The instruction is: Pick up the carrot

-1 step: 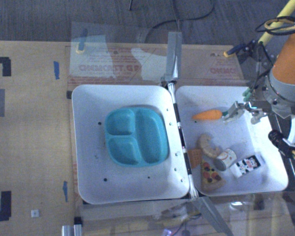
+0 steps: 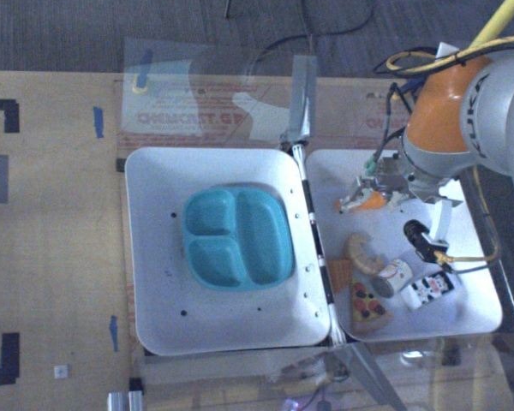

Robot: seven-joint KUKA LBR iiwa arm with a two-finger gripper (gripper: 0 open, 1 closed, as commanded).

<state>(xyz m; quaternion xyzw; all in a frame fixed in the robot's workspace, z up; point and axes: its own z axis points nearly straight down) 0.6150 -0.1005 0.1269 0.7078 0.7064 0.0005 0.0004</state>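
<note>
The tool [image 2: 365, 197] is seen low over the upper-left part of the right bin [image 2: 467, 313], w/ the carrot [image 2: 376, 201] directly at its tip, touching or very nearly so. Whether the tool is wide or narrow can't be told from this angle, and it can't be said that the carrot is held. The step in hand is judged to be the grasp itself.

To do it well, the tool should be centred across the carrot's thin axis, approx. mid-length, and brought low enough that the carrot isn't pinched at its top and squirted out. Closure should be confirmed before any lift, and the lift should be made straight up and slowly. The carrot lies near the bin's left wall, so a sideways nudge against that wall is to be avoided.

Containers: the left bin [image 2: 154, 229] holds a teal plate [image 2: 237, 238] w/ three compartments, set approx. in its middle. The right bin holds, besides the carrot, a tan bread-like piece [image 2: 360, 251], an orange-brown block [image 2: 340, 274], a pizza slice [image 2: 368, 305], a small white can [image 2: 395, 276] and a white packet [image 2: 430, 289] w/ dark print. All are grouped in the lower half, apart from the carrot, so no clutter is expected in the grasp. Both bins rest on the desk [image 2: 51, 229]
</note>
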